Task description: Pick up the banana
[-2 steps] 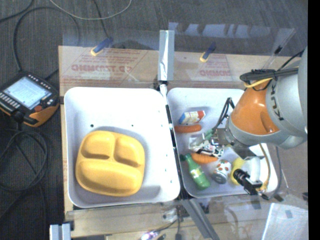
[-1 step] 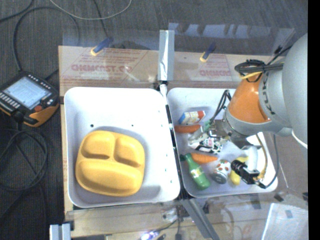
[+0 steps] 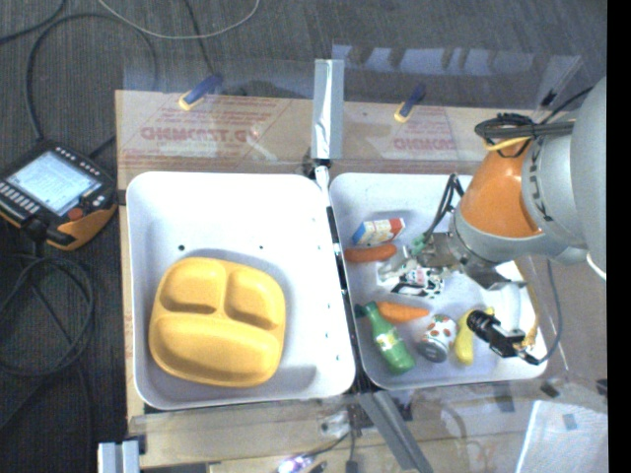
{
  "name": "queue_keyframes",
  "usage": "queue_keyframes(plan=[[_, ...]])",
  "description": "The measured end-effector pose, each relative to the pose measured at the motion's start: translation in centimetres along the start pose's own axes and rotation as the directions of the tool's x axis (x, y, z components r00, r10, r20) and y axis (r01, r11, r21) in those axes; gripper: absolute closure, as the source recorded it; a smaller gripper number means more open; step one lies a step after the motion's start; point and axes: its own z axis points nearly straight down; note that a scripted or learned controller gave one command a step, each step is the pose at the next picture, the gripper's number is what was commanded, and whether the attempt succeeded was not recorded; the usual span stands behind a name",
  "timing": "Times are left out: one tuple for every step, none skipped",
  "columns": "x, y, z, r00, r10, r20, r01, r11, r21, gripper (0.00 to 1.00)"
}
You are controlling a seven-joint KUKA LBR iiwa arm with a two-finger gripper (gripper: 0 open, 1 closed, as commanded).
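The gripper (image 3: 426,254), jaw state unclear, is hovering; the curved yellow banana (image 3: 465,341) is lying below-right, needing a centred descent.

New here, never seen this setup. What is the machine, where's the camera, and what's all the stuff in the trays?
One picture, from a camera fixed above the bench, looking down at a slant. The grey machine with the orange band is a robot arm reaching in from the right. Its grasping part, the tool, sits low over the right bin; I cannot tell whether it grips anything.

Two shallow white bins sit side by side. The left bin holds a yellow compartment tray. The right bin holds small toy groceries: a carton, a sausage, a carrot, a green bottle, a can and the banana, which is the target. It lies near the bin's front, apart from the tool. On the floor at left is a handheld controller.
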Motion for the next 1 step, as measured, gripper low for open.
queue_keyframes(plan=[[-1.23,7.51,0.51,0.990,-0.139,0.007,0.139,0.990,0.007,0.00]])
